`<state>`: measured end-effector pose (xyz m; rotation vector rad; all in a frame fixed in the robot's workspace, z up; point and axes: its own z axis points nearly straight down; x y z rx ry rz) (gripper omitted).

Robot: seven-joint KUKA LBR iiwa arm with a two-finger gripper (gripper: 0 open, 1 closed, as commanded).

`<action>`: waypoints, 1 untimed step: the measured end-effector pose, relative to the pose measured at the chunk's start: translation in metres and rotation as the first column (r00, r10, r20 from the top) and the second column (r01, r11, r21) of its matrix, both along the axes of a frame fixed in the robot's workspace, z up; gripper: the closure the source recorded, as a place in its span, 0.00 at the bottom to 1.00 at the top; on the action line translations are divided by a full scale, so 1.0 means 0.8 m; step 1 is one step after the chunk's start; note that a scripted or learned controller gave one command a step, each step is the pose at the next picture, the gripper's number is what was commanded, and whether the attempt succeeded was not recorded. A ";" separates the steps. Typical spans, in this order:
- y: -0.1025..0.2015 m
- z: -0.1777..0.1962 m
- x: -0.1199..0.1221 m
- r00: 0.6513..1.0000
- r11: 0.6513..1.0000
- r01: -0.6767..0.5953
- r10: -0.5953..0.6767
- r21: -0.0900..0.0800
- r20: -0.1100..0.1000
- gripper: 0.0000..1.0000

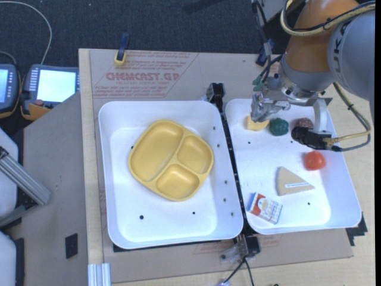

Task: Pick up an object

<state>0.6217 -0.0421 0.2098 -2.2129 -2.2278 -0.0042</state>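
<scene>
My gripper [259,115] hangs over the far left corner of the right bin [342,210], its fingers pointing down right above a small pale yellow piece [257,124]. A dark green round object [278,126] lies just to the right of it. Further right lie a brownish round object [304,124] and a red ball [314,160]. A tan wedge [292,182] and a small red and white packet [265,208] rest nearer the front of the right bin. Nothing shows between the fingers.
The left bin [119,207] holds a yellow divided plate [171,159]. A black clamp [215,92] sits at the far end of the wall between the bins. A black cable part [309,137] of the arm hangs over the right bin.
</scene>
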 end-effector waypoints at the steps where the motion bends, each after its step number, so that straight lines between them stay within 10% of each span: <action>1: 0.068 -0.009 0.012 1.000 1.000 0.000 0.000 -0.001 0.000 1.00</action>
